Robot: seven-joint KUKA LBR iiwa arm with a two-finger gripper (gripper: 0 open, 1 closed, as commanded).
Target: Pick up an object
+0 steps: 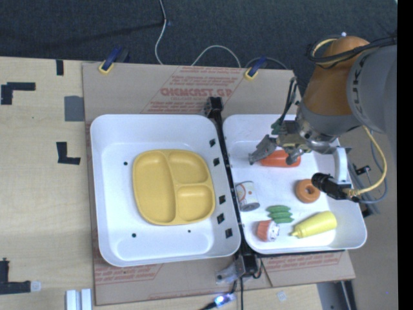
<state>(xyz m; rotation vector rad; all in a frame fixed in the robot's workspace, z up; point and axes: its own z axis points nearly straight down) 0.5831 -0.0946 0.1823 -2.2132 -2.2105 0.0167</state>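
In the camera view, the thing nearest the gripper (279,151) is a carrot (282,159): a small orange-red piece, long and low, lying flat on the floor of the right bin (352,237) in its upper half, with its length running across the picture. Only its lower edge and right end show clearly, since the gripper's dark metal fingers (263,152) stand in front of its upper left part. The fingers are spread, one reaching out to the left past the carrot's left end and the other coming down near its right end, so the carrot lies under and between them; whether either finger touches it cannot be told, and the carrot rests on the bin floor rather than being lifted. The grey arm (377,89) with its orange band (335,76) comes in from the right above this spot. Lower in the same bin lie a brown doughnut (307,190) just right of centre, a small can (246,196) on its side near the dividing wall, a green pea pod (280,212), a red and white piece (267,230) and a yellow squeeze bottle (315,225) along the near edge, all well apart from the gripper. The left bin (106,173) holds a yellow divided plate (173,186).
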